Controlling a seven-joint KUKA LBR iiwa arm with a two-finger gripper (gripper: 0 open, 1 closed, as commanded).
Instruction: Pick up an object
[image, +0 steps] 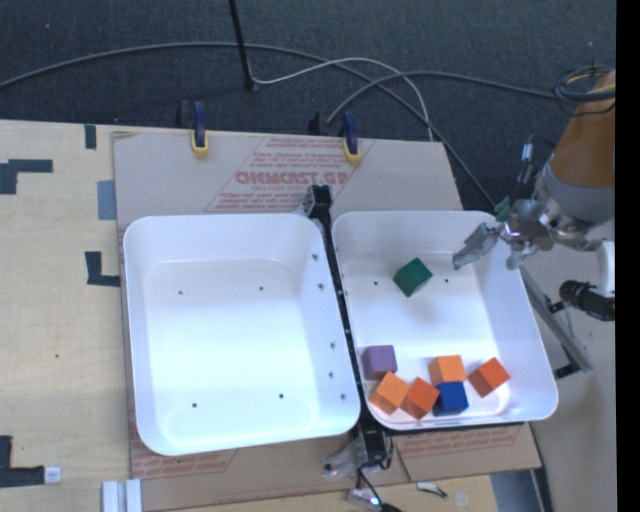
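On the bench, the right bin holds a green block; the gripper hangs spread beside it, holding nothing

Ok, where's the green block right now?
The green block lies alone in the upper middle of the right bin, apart from the cluster of blocks along the bin's lower edge, with the gripper just to its right.

Two white bins; blocks: four orange, one green, one purple, one blue.
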